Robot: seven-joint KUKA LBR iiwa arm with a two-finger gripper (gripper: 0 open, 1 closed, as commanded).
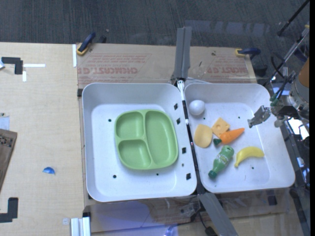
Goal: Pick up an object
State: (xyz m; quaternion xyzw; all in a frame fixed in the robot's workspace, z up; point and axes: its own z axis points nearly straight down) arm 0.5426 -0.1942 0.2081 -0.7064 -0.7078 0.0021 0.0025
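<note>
The right bin [275, 178] holds several toy foods. A white ball [197, 107] lies near the bin's back left corner. In front of it sit a yellow cheese wedge [220, 126], an orange carrot [231, 135] and a pale yellow oval piece [203, 135]. Closer to the front lie a green bottle [220, 162] and a yellow banana [248, 155]. My gripper [268, 119] hovers over the bin's right side, right of the carrot and above the banana. It is open, with nothing between its fingers.
The left bin [98, 181] holds a green divided plate [146, 139]. A grey divider bar [183, 53] runs back between the bins. Cardboard [128, 65] lies behind them. Clamps and cables crowd the right edge beside the arm.
</note>
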